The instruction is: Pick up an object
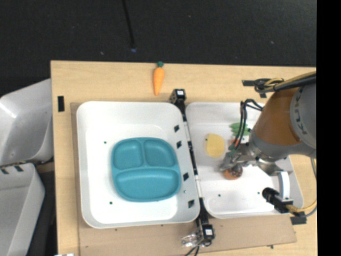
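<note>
Right bin (224,204): your gripper (233,166) sits low over a small reddish-brown object (232,173), placed there for the pick, with a yellow piece (214,145) just beside it and a green item (235,127) near; you cannot tell the gripper's opening or whether it has hold. Left bin (96,207): a blue divided plate (145,169), flat at centre; a toy carrot (158,79) lies on the surface beyond. No readable writing or brand.

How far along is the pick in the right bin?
Done: the gripper is down in the right bin, on a small reddish-brown object. In hand: nothing is visibly held. Left: grasp and lift. The yellow piece lies beside it; the blue tray sits in the left bin.
</note>
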{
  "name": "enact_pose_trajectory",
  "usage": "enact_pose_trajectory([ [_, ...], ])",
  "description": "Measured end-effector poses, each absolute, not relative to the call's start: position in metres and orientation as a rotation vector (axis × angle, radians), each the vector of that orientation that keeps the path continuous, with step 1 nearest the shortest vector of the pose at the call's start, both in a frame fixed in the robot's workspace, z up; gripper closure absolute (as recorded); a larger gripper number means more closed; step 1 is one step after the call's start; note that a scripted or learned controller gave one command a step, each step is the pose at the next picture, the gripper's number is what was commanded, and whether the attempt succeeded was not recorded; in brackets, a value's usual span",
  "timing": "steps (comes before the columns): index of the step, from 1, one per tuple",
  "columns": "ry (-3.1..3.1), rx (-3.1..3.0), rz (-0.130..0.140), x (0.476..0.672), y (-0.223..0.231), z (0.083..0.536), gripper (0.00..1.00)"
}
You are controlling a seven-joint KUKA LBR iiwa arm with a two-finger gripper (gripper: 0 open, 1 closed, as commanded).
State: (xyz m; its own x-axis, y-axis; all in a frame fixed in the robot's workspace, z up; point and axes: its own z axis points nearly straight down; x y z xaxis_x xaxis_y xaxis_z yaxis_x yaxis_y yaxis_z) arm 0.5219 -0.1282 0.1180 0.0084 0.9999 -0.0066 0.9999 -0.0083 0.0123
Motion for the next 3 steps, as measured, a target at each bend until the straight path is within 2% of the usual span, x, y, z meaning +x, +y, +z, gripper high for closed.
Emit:
enact_pose_trajectory([
  [1,2.210,2.226,0.004,0.516,-0.130,0.165,1.00],
  [3,2.220,2.214,0.005,0.521,-0.140,0.254,1.00],
])
